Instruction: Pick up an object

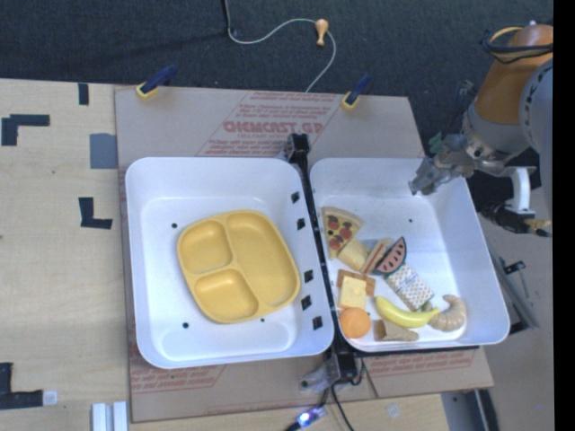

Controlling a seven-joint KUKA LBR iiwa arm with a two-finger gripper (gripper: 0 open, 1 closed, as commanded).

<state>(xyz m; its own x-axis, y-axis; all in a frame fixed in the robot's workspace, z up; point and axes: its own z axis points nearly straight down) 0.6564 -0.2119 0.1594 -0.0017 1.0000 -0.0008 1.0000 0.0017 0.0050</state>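
The gripper [424, 183], its state impossible to tell, hovers above the watermelon slice [392, 257]; it should descend squarely over one isolated toy.

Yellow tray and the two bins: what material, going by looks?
Yellow tray: likely moulded plastic, matte; uniform colour, rounded compartment edges. Left bin and right bin: probably thin formed plastic, smooth and slightly glossy; rounded corners, soft highlights on the walls.
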